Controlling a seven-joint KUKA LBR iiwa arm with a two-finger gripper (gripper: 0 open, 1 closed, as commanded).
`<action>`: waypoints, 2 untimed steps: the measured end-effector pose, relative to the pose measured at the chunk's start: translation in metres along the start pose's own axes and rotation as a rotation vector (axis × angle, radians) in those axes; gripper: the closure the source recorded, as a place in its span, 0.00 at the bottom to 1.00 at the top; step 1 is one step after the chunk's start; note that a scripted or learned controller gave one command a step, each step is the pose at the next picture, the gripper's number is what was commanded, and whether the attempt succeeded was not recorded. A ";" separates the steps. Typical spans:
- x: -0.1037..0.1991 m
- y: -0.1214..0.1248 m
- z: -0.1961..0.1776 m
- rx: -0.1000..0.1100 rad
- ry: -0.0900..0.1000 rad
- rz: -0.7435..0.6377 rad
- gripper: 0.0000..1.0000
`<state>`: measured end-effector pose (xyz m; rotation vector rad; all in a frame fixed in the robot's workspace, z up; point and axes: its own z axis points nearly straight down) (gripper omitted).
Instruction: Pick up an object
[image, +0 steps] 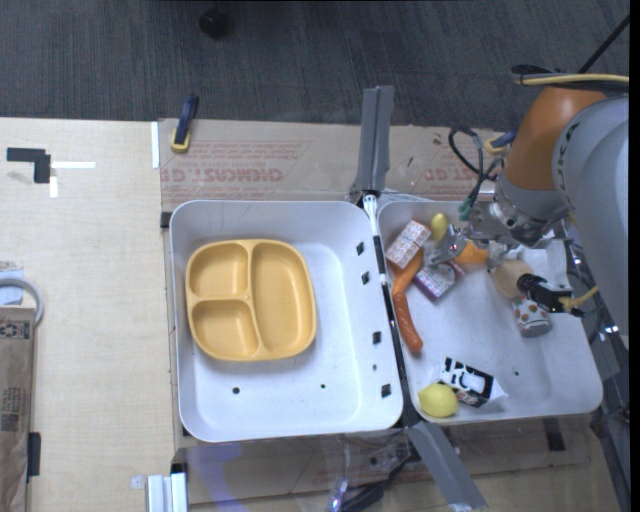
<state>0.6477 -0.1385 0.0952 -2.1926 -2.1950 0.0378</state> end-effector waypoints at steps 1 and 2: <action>0.020 -0.026 0.000 -0.053 -0.005 0.306 0.00; -0.021 0.007 0.000 -0.033 0.007 0.208 0.00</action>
